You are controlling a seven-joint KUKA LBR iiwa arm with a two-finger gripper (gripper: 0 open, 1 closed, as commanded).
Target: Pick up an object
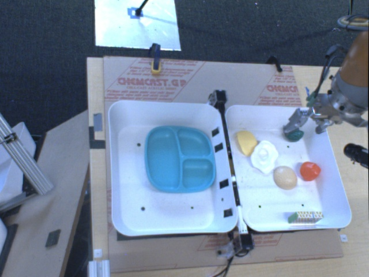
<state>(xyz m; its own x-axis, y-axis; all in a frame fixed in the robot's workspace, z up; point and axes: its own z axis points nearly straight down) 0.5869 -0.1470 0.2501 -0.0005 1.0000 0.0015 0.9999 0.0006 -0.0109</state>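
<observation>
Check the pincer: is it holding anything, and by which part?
Cannot be told. The pincer sits right above a dark green object in the right bin, but a grip on it isn't visible.

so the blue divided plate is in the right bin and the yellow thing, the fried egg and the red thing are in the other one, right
Not quite. The camera view shows the blue divided plate lying in the left bin, alone there. The yellow thing, the fried egg and the red thing share the right bin, where the claw hangs.
</observation>
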